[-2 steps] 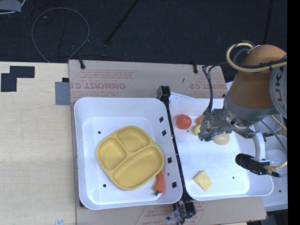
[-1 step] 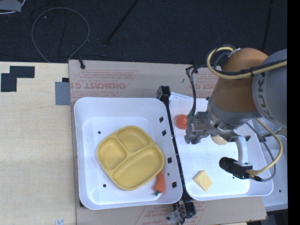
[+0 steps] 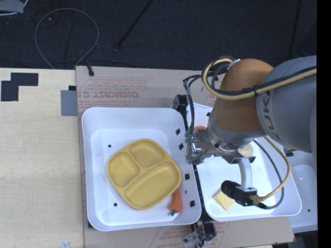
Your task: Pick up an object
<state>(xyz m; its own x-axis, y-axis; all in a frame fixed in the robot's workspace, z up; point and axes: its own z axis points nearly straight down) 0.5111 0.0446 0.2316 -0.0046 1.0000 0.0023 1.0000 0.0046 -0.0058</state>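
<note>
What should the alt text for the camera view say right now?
The grey and orange robot arm hangs over the right white bin, where a pale yellow block lies near the front. The left white bin holds a yellow three-compartment plastic plate, with a small orange carrot-shaped toy by its lower right edge.
</note>
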